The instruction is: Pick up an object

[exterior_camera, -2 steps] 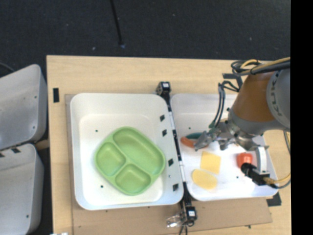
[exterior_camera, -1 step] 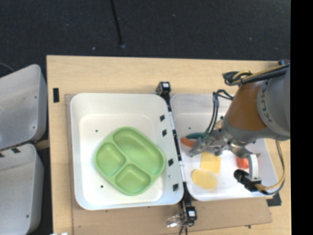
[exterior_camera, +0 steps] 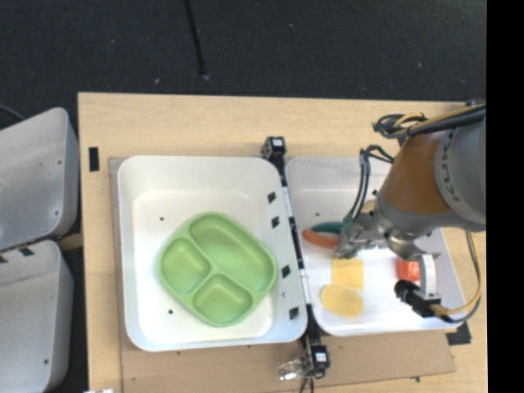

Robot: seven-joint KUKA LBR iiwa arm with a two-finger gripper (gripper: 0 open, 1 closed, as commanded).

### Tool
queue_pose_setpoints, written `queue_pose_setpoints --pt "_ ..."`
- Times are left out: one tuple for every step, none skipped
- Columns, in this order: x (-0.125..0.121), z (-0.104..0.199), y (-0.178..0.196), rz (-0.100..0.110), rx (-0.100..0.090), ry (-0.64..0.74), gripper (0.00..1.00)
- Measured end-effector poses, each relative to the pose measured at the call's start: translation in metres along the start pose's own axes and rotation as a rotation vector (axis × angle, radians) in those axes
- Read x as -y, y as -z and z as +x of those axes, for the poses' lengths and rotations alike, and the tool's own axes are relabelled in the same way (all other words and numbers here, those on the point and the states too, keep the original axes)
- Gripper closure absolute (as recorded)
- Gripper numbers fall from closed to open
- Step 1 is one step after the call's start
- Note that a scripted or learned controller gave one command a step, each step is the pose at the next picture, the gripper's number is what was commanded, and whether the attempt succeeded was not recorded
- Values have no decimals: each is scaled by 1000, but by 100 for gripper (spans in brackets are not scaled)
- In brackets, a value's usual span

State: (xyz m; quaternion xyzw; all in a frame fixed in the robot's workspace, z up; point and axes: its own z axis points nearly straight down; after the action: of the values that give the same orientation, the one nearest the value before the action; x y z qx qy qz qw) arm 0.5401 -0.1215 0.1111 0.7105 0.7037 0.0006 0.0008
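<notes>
In the right bin [exterior_camera: 327, 178] the gripper [exterior_camera: 354, 244], its state impossible to tell, hangs over an orange-and-teal tool [exterior_camera: 321, 237] just above two yellow pieces [exterior_camera: 347, 273], while a green divided plate [exterior_camera: 216, 268] fills the left bin [exterior_camera: 139, 219].

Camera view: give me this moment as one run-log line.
gripper: low in right bin, above yellow block | orange item beside it | green divided plate: left bin | grasp: cannot tell

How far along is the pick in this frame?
Nothing looks lifted yet. The pincer is down in the right bin, just above the yellow block, beside the orange piece; its grip cannot be judged. The pale yellow round piece lies in front, and the green divided plate sits in the left bin. Grasping and lifting remain.
</notes>
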Motion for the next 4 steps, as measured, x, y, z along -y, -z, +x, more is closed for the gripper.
queue_pose_setpoints --pt "-5 -7 45 -3 1 1 100" --pt "3 -13 95 -4 1 0 100" --pt "1 -14 146 -5 2 13 100" --pt "11 37 132 3 -1 15 100"
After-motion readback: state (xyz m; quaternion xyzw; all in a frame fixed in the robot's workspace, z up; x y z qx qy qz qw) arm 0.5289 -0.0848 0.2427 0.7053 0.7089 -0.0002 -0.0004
